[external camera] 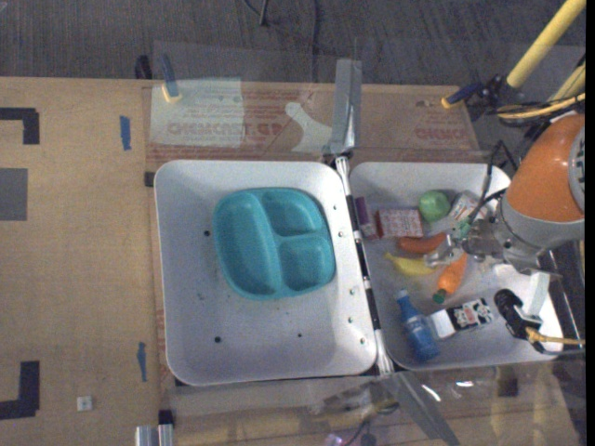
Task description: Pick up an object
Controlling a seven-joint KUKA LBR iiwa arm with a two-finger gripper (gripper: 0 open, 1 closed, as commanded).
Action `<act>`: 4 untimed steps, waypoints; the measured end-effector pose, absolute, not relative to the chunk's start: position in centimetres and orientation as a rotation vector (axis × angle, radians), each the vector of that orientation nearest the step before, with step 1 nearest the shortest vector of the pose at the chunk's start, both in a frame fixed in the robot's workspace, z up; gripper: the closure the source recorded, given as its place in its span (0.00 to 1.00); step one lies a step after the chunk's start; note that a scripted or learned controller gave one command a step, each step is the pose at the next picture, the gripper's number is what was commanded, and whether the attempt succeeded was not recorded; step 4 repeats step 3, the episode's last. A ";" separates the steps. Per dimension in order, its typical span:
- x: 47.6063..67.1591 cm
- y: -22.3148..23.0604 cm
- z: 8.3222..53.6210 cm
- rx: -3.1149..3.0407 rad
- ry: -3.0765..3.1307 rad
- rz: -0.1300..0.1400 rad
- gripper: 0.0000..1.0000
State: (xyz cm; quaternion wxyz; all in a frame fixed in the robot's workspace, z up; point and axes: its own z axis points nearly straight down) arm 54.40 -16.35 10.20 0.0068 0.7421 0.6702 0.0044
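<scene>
Two white bins sit side by side on the surface, and the right bin (521, 349) is the landmark. From the overhead camera, the left bin (186, 333) beside it carries a teal divided tray (274, 242). Inside the right bin lie a green ball (433, 203) near its far wall, a red-labelled packet (401, 222) just left of the ball, an orange-red piece (421, 244) and a banana (409, 265) toward its middle, an orange bottle (450, 278), a blue bottle (417, 325) near its front left, and a small carton (469, 315) near its front.

The arm (553, 189) hangs over the bin's right half, with the claw (468, 242) low among the middle items, just above the orange bottle. Whether the claw is spread or closed I cannot tell; its tips are lost in clutter. Nothing is visibly lifted, so by my judgement the pick is not yet done: a grasp and a lift are left.
</scene>
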 end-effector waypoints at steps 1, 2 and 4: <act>54.3 -16.4 11.0 2.325 2.095 0.012 1.00; 57.2 -12.0 22.4 2.254 2.187 -0.001 1.00; 54.9 -13.8 26.7 2.409 2.012 0.000 1.00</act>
